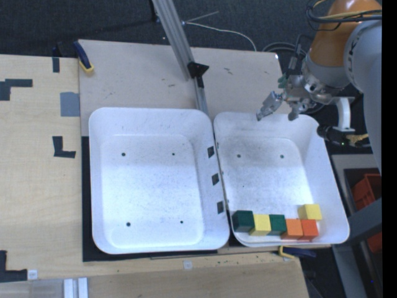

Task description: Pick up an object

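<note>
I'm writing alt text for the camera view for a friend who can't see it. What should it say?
A grey and orange robot arm holds its open gripper above the far edge of the right white bin, gripping nothing. Small blocks cluster in that bin's near corner: green, yellow, green, two orange, and another yellow. The left white bin sits beside it.

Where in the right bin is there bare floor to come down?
Bare floor runs from the right bin's far rim, below the gripper, to mid-bin. The near rim is crowded: blocks in a row.
</note>
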{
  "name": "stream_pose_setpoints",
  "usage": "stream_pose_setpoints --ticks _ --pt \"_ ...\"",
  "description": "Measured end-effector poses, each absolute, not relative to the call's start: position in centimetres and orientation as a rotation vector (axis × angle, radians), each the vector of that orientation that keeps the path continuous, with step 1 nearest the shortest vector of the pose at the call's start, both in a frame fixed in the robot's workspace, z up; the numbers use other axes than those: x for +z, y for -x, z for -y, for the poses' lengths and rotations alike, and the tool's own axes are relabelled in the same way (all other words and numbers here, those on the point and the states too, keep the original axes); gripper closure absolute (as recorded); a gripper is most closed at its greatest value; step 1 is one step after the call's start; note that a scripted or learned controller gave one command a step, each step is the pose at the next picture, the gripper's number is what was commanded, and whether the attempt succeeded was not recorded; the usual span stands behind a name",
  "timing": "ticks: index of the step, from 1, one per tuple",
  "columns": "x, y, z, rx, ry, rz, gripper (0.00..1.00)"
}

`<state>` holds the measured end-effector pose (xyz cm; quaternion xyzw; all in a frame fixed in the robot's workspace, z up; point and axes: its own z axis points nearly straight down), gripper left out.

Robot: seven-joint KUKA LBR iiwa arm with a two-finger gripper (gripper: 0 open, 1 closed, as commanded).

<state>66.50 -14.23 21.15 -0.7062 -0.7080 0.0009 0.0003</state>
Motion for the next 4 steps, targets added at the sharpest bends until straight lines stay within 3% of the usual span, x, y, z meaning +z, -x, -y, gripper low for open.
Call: stream_pose_setpoints --ticks 1,2,3,4 --pt "13.8 -68.0 16.5 0.010 2.218 2.218 0.00" --pt "8.8 -60.9 17.5 0.012 2.217 2.213 0.00" --pt "9.1 -54.7 20.9 0.009 2.224 2.214 0.00" --pt "10.0 -54.3 9.5 -0.001 2.209 2.226 0.00"
